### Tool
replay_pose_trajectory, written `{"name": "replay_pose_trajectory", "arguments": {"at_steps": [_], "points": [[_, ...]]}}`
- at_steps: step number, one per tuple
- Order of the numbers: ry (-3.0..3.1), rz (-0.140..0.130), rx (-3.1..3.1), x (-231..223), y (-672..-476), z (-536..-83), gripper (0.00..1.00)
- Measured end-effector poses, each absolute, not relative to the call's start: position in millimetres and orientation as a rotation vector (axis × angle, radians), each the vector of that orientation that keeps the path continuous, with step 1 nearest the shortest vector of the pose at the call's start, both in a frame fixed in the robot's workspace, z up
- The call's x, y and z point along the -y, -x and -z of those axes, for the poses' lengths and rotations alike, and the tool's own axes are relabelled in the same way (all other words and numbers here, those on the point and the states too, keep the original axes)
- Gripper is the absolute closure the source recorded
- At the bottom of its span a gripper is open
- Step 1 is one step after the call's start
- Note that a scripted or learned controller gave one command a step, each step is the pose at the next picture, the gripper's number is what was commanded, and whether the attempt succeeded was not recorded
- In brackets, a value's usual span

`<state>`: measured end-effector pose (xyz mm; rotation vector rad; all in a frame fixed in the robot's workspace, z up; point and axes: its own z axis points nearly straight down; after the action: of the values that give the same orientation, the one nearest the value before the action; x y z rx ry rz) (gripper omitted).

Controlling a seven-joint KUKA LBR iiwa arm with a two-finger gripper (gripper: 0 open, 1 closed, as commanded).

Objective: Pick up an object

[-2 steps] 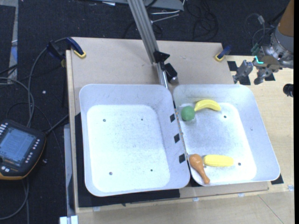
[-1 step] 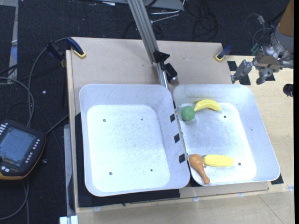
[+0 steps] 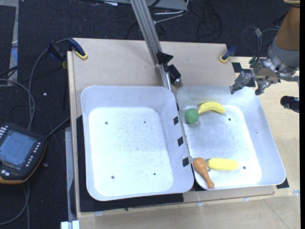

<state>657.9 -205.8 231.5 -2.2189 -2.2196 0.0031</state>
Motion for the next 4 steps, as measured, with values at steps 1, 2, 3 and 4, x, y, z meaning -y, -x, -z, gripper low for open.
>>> {"name": "replay_pose_trajectory", "arguments": {"at_steps": [1,2,3,4], "points": [[2.219,-0.005,2.218,210.4,-654.2,-169.5,0.0],[2.219,-0.003,2.219,208.2,-643.4,-117.9,0.0],[2.221,0.0,2.223,208.5,-644.7,-131.1,1.0],[2.223,0.003,2.224,206.1,-643.0,-174.1,1.0]]}}
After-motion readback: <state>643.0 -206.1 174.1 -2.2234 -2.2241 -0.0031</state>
